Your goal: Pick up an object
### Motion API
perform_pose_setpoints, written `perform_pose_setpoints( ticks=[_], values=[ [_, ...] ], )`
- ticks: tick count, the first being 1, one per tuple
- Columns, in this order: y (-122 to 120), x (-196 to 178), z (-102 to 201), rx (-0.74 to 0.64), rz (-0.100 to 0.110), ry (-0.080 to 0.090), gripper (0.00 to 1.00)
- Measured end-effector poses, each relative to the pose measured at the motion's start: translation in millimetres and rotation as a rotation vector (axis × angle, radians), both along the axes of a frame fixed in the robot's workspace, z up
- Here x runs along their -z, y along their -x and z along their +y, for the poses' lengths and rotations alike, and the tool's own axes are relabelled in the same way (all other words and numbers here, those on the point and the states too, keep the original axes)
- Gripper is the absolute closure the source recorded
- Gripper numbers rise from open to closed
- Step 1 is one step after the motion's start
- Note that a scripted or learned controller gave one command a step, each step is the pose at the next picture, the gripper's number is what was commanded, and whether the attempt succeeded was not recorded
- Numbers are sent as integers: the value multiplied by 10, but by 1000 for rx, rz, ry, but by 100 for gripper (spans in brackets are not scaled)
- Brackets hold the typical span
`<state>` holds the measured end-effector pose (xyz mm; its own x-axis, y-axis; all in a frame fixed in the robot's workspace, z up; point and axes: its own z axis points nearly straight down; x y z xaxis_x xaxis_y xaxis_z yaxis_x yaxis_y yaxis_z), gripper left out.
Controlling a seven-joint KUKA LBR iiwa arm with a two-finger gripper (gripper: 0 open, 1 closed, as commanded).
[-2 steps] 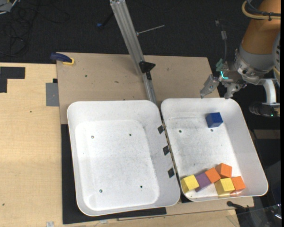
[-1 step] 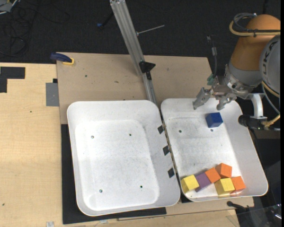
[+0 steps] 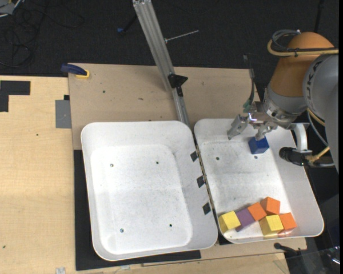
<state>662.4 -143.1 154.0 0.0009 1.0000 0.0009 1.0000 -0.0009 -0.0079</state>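
Observation:
A blue cube (image 3: 259, 145) lies in the back part of the right bin (image 3: 246, 178). My gripper (image 3: 245, 135) hangs over that bin's back edge, with the grey arm and its orange band reaching in from the right. Its fingers (image 3: 235, 128) are spread apart and open, with nothing between them. The blue cube sits just below the right fingertip, off to the side of the gap. Several more cubes are clustered in the bin's front right corner: a yellow one (image 3: 230, 220), a purple one (image 3: 244, 218), orange ones (image 3: 270, 205) and another yellow (image 3: 271, 225).
The left bin (image 3: 137, 193) stands beside the right one, joined by black clips (image 3: 200, 180). A slanted aluminium rail (image 3: 158, 47) rises behind the bins, close to the left of the gripper. A blue clamp (image 3: 74, 69) lies at the bench's back left corner.

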Motion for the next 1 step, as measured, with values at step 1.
perform_pose_setpoints(
  ticks=[1],
  values=[
    [94, 490, -29, 1, 0, -1, 0]
  ],
)
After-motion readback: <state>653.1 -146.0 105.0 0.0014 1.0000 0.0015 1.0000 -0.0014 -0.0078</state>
